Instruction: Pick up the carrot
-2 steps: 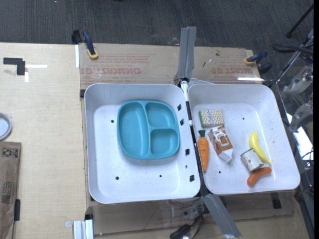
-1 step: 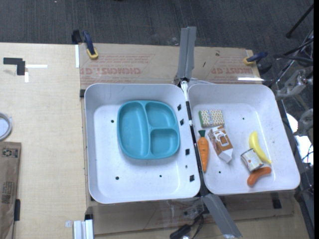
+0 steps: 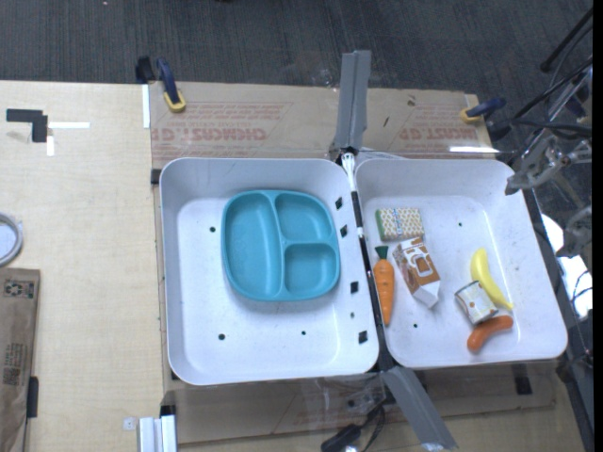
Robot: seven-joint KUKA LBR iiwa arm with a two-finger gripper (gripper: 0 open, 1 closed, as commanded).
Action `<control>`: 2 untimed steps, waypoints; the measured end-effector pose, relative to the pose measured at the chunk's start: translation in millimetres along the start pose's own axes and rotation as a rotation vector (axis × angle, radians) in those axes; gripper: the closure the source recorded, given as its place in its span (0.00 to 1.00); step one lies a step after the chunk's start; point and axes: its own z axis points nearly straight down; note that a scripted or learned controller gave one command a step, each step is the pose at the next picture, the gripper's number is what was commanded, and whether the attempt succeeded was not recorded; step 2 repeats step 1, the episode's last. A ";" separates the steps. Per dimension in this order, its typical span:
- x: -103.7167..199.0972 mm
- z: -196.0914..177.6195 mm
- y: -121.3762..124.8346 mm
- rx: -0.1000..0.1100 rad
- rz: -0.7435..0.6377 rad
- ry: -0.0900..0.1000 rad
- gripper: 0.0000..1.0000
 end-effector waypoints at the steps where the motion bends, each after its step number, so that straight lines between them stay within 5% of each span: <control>1: -17.7 0.1 29.3 -0.001 -0.294 0.000 0.00; 2: -17.7 0.1 29.3 -0.001 -0.294 0.000 0.00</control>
